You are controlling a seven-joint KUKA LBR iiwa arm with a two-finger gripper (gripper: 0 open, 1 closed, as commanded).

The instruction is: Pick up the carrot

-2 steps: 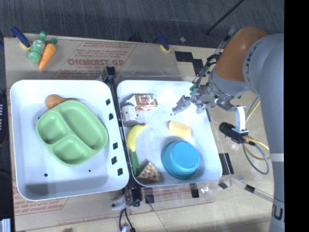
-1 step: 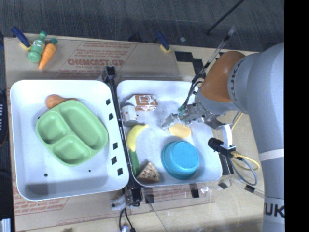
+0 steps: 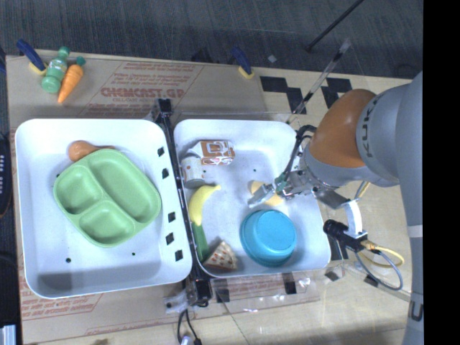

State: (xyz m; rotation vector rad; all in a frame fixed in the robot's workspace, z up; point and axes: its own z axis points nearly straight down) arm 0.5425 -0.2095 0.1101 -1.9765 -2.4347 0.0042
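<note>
Carrot (image 3: 81,149) at left bin's (image 3: 29,214) far edge, half tucked behind plate (image 3: 108,196); probably light, stiff, slick, best pinched across exposed end; gripper (image 3: 277,190) over right bin, closure impossible to tell.

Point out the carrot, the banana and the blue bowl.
carrot (image 3: 70,83): camera view, middle of its orange body, on the cardboard behind the left bin.
banana (image 3: 199,202): camera view, middle of its yellow curve, right bin.
blue bowl (image 3: 269,237): camera view, inside of the bowl, right bin.
</note>
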